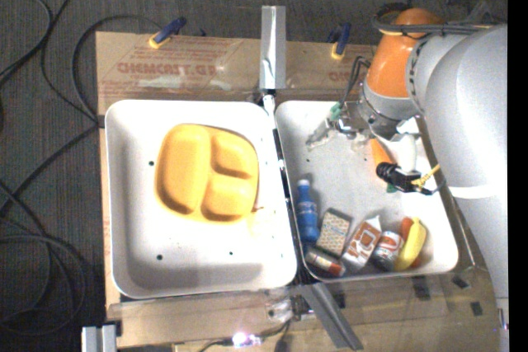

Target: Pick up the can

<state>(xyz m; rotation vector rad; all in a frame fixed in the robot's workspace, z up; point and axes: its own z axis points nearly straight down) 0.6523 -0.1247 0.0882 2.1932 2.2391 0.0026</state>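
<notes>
The can [386,250] lies on its side in the right bin [330,169], at the near edge, red and silvery, between a small carton [361,243] and a banana [412,244]. The gripper [328,128] hangs over the far end, fingers apparently parted, holding nothing.

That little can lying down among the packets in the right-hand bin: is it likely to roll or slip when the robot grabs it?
The can lies on its side, so a nudge would probably roll it. But the carton and banana press against it and may stop that. Its smooth round wall looks slippery, and those tight neighbours leave little room for fingers.
</notes>
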